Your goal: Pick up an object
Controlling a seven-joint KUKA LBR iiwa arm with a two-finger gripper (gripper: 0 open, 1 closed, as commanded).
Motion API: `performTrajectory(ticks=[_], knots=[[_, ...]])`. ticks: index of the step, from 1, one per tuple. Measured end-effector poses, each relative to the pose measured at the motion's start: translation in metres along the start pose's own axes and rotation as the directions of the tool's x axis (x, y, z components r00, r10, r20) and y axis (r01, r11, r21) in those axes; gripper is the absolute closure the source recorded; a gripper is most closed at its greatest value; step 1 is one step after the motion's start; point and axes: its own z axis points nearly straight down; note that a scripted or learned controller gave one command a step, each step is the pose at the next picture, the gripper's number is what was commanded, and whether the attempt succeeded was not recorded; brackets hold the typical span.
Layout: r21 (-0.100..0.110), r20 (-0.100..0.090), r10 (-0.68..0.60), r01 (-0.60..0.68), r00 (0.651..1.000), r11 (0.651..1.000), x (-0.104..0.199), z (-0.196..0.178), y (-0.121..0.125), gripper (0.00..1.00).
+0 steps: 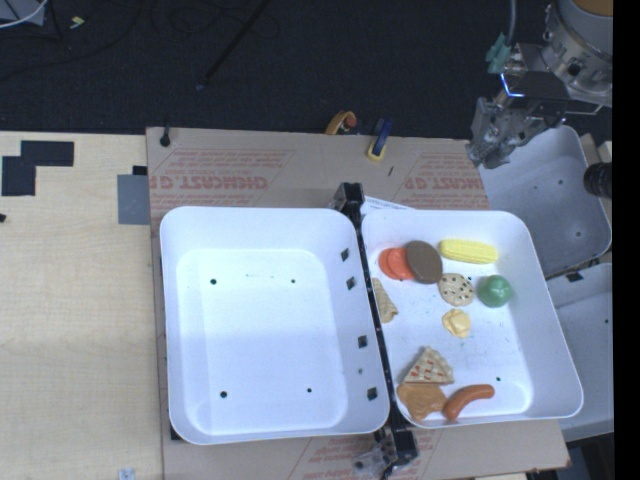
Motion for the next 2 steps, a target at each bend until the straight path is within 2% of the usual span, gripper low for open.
performTrajectory(ticks=[1,2], knots=[[0.000,-0.001,-0.001,0.001,1.000,1.000,-0.068,0.025,-0.016,1.00],[-0.008,-0.002,-0.007,0.007,1.000,1.000,-0.080,-0.026,-0.028,1.00]])
